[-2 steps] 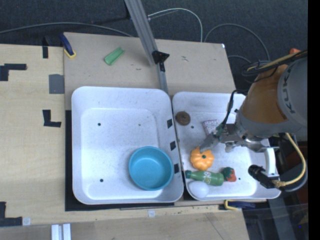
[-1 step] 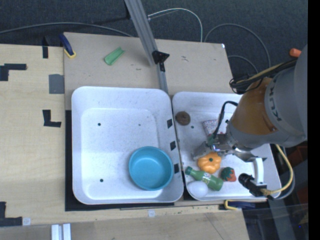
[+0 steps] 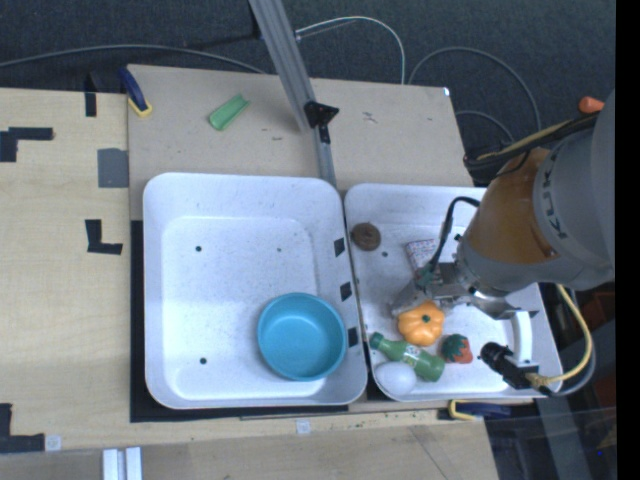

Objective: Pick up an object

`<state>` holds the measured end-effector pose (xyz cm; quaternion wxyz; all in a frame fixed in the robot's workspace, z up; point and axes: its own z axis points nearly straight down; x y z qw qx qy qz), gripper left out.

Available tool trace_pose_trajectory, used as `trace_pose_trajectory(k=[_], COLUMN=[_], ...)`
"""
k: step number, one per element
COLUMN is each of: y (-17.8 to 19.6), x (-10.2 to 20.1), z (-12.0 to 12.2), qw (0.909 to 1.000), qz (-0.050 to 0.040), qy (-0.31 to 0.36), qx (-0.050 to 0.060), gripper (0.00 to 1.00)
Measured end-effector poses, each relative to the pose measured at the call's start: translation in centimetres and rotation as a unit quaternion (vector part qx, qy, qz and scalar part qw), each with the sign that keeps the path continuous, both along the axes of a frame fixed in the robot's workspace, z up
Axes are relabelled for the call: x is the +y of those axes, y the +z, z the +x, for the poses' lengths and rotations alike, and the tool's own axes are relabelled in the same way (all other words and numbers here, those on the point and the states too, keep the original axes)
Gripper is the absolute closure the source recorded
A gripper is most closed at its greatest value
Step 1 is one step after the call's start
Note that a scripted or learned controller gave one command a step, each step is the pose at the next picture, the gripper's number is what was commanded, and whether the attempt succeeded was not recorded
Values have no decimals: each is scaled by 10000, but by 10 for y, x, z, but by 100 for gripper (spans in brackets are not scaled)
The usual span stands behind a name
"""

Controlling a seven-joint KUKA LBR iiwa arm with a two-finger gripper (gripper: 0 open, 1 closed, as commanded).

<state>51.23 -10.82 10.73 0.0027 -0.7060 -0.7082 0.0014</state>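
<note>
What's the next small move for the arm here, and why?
Probably lower the end effector straight down a little: it sits just above the orange pumpkin in the right bin, and nothing is seen gripped yet.

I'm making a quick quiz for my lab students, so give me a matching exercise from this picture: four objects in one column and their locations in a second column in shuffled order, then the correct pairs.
Objects:
1. blue bowl
2. green block
3. brown disc
4. orange pumpkin

Places:
A. on the bench beyond the bins
B. right bin, just below the end effector
C. left bin, near its lower right corner
D. right bin, near its upper left corner

Pairs: 1-C, 2-A, 3-D, 4-B
</note>
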Motion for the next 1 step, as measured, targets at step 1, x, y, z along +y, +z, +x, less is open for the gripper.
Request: trace_pose_trajectory(k=[1], y=[45], x=[8], z=[-1], qw=[10000], qz=[-9], qy=[-5], qx=[-37], gripper=[100])
